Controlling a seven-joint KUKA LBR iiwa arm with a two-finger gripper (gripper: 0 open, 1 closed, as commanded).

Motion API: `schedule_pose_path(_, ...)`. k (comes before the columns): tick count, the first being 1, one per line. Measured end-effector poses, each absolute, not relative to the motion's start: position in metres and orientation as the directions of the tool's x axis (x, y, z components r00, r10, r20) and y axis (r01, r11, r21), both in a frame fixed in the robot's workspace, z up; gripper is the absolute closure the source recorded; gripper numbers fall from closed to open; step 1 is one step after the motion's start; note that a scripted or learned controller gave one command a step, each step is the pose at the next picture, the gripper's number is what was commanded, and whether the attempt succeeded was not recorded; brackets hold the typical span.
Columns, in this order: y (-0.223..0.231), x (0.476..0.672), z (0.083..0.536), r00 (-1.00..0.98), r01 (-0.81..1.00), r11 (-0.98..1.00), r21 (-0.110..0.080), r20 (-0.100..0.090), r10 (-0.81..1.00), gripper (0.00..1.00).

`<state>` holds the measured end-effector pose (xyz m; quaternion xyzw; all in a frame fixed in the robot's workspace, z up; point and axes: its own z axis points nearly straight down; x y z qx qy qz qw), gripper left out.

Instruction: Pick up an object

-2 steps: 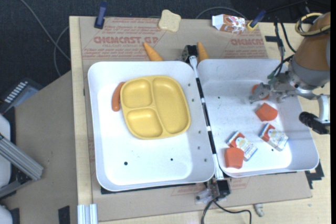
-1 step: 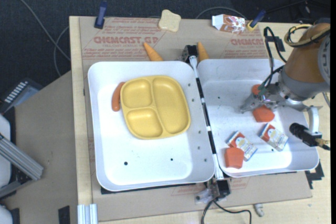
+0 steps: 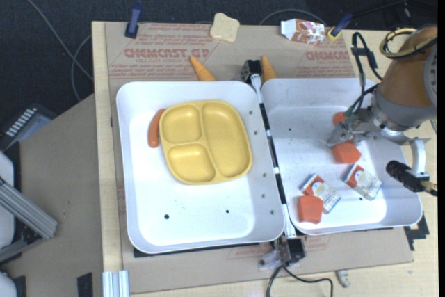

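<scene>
Two shallow white bins, left (image 3: 139, 149) and right (image 3: 299, 97), look like smooth, slightly glossy plastic. In the left bin, a yellow divided plate (image 3: 206, 141) has a smooth, satin plastic look, and an orange sausage-shaped piece (image 3: 154, 129) beside it looks like smooth plastic too. The bench top (image 3: 167, 49) is matt tan cardboard printed with red lettering. By the far edge of the bench lies a pale, matt, spongy-looking slice of toy bread (image 3: 224, 27). In the right bin, small packets (image 3: 363, 181) look like glossy printed paper or film, and an orange block (image 3: 310, 209) looks matt.
</scene>
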<state>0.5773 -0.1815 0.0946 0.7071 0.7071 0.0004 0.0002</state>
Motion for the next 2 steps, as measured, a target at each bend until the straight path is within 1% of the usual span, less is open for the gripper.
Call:
schedule_pose_path(1, -0.106, 0.577, 0.085, -0.002, 1.0, 0.002, -0.001, 0.002, 1.0, 1.0)
schedule_pose_path(2, -0.02, 0.595, 0.186, -0.003, 1.0, 0.003, 0.003, 0.002, 1.0, 1.0)
